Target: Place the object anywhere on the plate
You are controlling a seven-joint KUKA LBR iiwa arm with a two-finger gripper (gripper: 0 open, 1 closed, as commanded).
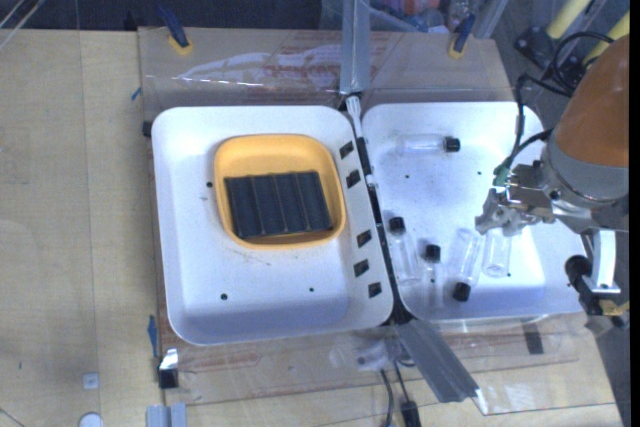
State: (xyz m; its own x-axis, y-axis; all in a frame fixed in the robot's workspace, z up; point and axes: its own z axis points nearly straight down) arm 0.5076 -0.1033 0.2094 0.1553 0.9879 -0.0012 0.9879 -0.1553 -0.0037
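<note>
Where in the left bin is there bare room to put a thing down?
On the yellow plate, a dark ridged slab covers the middle, leaving a bare rim around it. The left bin has bare white floor around the plate. The right bin is crowded with clear vials.

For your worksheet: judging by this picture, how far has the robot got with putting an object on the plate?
Done: a dark ridged block already lies on the yellow plate in the left bin. In hand: the gripper hangs over the right bin. Left: several clear vials lie there.
</note>
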